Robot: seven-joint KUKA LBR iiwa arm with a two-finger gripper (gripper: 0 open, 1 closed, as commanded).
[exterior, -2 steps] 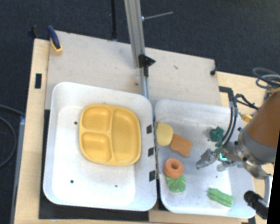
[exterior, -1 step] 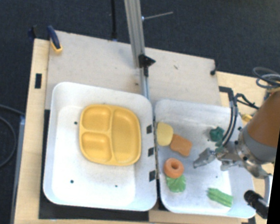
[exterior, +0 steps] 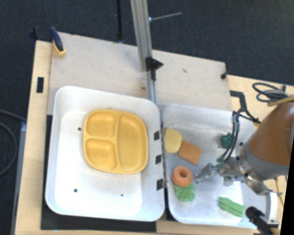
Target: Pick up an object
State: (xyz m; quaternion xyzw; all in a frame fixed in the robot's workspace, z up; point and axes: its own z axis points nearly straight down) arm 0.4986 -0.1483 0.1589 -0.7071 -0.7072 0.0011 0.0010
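From my seat, the left bin [exterior: 60, 183] gives the most room: the yellow tray [exterior: 116, 141] sits up and centre, leaving bare floor along the front and left. The right bin [exterior: 201, 119] is tighter. A yellow piece [exterior: 172, 140], an orange block [exterior: 190, 152], a ring [exterior: 182, 176] and a green lump [exterior: 184, 192] crowd its left side, the arm [exterior: 272, 141] covers its right, and a green piece [exterior: 230, 206] lies near the front. Its back strip is open.
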